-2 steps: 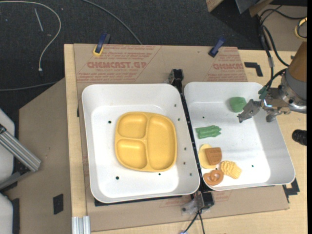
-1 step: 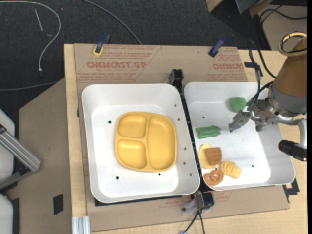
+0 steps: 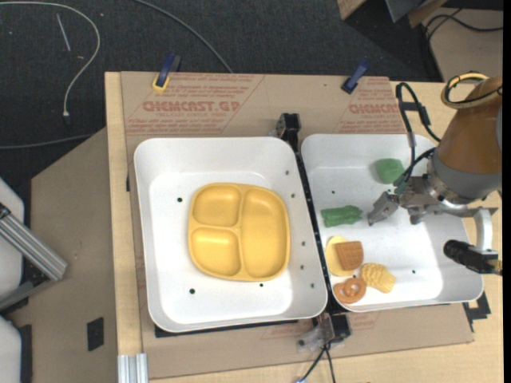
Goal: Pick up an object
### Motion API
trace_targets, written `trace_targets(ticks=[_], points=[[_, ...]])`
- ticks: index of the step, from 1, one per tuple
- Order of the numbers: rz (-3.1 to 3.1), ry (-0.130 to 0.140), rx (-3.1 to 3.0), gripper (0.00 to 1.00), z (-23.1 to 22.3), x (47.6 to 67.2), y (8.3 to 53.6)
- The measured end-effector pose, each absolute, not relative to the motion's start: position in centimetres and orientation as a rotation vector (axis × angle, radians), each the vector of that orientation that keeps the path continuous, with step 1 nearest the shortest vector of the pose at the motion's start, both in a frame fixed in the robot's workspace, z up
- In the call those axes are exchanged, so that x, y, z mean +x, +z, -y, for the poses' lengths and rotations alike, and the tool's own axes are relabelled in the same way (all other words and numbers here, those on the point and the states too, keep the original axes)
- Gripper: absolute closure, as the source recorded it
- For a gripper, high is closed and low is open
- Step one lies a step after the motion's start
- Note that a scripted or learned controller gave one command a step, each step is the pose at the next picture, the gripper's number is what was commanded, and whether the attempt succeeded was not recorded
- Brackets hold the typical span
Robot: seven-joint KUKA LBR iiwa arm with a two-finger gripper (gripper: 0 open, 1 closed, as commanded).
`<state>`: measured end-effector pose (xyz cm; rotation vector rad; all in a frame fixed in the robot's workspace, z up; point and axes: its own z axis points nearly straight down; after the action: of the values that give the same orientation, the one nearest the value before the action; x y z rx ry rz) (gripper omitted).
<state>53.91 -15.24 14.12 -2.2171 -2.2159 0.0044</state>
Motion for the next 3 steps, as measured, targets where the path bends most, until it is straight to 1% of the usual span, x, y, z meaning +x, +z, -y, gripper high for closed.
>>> trace_targets(ticks=[1, 2, 3], points=[[2.216, 0.005, -2.216, 0.0, 15.1, 53.8, 8.8], [2.221, -0.002, -2.221, 1.0, 15.2, 54.0, 10.3], [2.225, -0.005, -2.226, 1.0, 15.8, 53.3, 16.0]])
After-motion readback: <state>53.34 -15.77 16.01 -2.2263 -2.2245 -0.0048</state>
